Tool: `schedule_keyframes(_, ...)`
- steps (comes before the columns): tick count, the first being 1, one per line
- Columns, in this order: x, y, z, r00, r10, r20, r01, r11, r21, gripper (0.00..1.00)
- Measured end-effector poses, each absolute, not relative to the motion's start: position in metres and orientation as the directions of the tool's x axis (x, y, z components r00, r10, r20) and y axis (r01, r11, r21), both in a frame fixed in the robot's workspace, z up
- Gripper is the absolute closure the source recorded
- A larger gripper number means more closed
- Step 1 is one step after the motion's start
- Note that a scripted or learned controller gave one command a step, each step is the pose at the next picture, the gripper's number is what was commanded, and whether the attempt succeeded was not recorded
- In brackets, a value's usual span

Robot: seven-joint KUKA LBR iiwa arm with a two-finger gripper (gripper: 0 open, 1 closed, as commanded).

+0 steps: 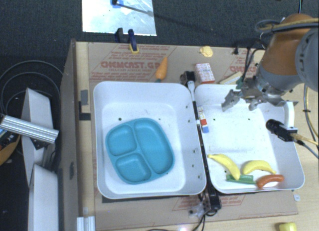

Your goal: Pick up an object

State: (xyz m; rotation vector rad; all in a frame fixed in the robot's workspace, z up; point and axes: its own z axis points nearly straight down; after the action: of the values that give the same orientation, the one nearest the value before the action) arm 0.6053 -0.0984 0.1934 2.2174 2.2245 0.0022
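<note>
Jaws [240, 100] spread apart, two grey fingers [229, 100] splayed with nothing between them, hanging above the far part of the right bin [299, 168], close to its back rim. Carried by the grey arm [289, 51] with its orange band, reaching in over the surface's right edge. Below the jaws, bare white bin floor. Well apart from them, along the near rim of the same bin: two bananas [225, 164], a small green piece [239, 178] just beside the left one, and a sausage [269, 179] touching the right one near the bin's near-right corner. Next door, in the left bin [107, 100], a blue divided tray [139, 150] lying flat in the middle. On the cardboard at the surface's far edge, behind the bins: a carrot [161, 68], a small printed box [205, 72], a pale yellow lump [207, 52].
</note>
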Motion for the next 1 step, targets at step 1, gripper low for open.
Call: schedule_keyframes(1, 0.5382, -0.1180, 0.1565, 0.003, 1.000, 0.001, 1.000, -0.003, -0.007, 0.00)
